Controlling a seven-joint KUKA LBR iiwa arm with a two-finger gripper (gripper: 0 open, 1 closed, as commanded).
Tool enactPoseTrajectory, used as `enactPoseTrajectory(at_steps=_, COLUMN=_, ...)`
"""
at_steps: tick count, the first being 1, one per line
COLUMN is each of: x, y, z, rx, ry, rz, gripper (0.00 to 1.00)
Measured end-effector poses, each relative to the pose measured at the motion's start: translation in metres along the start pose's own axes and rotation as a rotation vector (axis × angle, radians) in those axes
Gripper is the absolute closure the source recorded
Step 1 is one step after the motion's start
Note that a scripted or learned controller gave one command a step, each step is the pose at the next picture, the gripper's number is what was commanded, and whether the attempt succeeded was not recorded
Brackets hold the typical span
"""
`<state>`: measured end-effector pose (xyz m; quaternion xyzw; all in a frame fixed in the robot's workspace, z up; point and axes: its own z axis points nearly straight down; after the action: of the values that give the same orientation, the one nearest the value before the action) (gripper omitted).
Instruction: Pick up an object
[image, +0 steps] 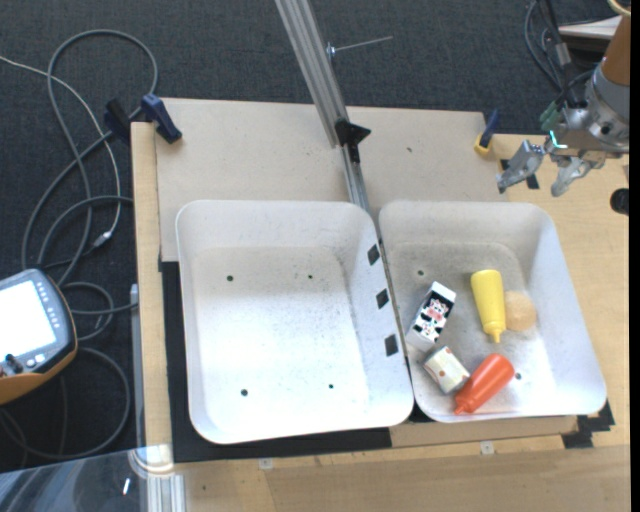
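Orange carrot-shaped toy (486, 383) lies lower right of frame, in right bin (572, 290), touching small white block (446, 368); looks light, smooth plastic, best pinched across thick middle. Above: patterned box (433, 312), yellow bottle (489, 303), tan lump (519, 311). Upper right, over counter (250, 150): end effector (543, 170), fingers apart, empty.

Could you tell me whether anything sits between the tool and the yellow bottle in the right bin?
Nothing visible does. The tool hangs open above the bench beyond the right bin's far rim, and the yellow bottle lies uncovered, with a tan lump touching its right side.
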<state>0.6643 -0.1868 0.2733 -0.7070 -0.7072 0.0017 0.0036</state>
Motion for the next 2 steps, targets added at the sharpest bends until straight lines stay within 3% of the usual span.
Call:
enactPoseTrajectory(at_steps=1, x=0.000, y=0.000, z=-0.003, rx=-0.003, ry=-0.002, rz=-0.002, gripper=0.00)
enactPoseTrajectory(at_steps=2, x=0.004, y=0.002, z=0.039, rx=-0.001, ry=-0.001, rz=-0.002, gripper=0.00)
